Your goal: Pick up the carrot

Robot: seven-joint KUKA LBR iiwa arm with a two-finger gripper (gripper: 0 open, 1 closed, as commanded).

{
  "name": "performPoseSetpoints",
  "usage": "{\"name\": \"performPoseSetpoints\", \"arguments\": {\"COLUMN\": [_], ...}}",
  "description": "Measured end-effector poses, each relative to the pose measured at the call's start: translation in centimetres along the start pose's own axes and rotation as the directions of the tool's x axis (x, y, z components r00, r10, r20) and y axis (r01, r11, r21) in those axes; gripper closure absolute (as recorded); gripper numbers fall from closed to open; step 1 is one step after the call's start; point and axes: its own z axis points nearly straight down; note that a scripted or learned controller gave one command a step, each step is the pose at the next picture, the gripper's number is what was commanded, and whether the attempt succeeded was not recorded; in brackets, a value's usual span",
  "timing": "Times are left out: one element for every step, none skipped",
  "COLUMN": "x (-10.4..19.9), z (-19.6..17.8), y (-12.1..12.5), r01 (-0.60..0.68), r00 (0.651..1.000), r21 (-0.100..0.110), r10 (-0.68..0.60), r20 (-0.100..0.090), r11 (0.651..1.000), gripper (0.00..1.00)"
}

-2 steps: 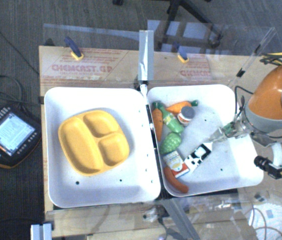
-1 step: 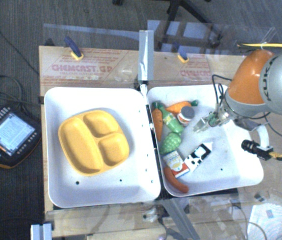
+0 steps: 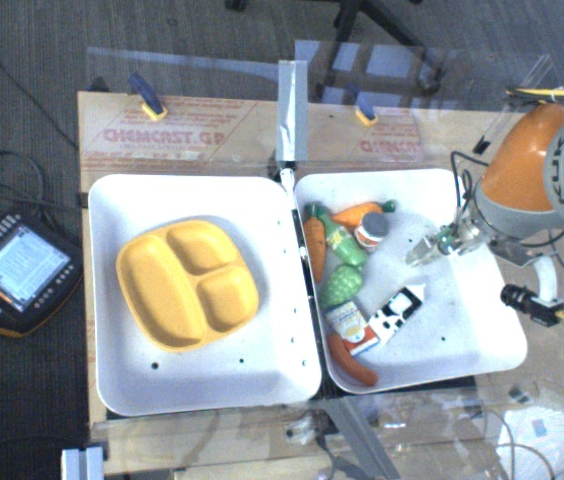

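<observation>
A sausage (image 3: 352,363) lay nearest in the right bin (image 3: 482,338), the carrot (image 3: 315,248) by its left wall, the pincer (image 3: 424,252) hovering right of it, grip unclear.

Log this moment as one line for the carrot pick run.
gripper: over right white bin, apart from toys | orange carrot: along bin's left wall, ungrasped | yellow divided plate: left bin
</observation>
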Motion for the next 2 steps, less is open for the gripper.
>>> {"name": "performPoseSetpoints", "arguments": {"x": [0.1, 1.0], "z": [-0.3, -0.7], "y": [-1.9, -6.5], "r01": [-0.076, -0.092], "r00": [0.997, 0.996], "r21": [-0.01, -0.013], "r10": [0.076, 0.092], "r20": [0.008, 0.018], "r11": [0.997, 0.996], "gripper": [1.0, 1.0]}}
